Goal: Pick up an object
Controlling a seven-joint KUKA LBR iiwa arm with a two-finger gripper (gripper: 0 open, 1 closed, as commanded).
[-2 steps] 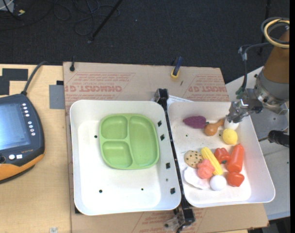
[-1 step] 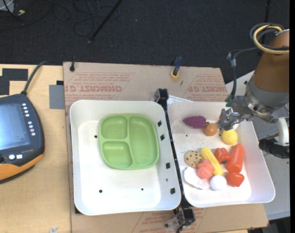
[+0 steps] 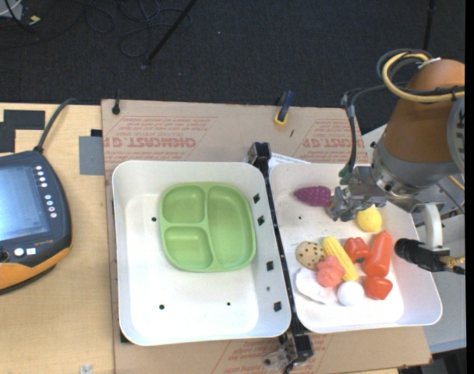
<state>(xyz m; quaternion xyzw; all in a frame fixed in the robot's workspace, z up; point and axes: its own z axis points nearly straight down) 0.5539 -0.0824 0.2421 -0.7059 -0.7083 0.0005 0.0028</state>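
Several toy foods piled in right bin; gripper low betw purple piece & lemon, prob lining up grab; claw state can't tell, too dark

Colour record, bench with two bins.

Both bins are plain white: left bin, right bin. The divided plate is light green throughout. Toy food: plum dark purple; lemon yellow; corn cob yellow with ribbed rows; cookie tan with dark specks; pepper red-orange; egg white; one pink piece. The arm is grey with an orange band. The cardboard is brown with red printed lettering. The tablet is dark grey, orange along its lower edge. A clamp is blue and yellow.
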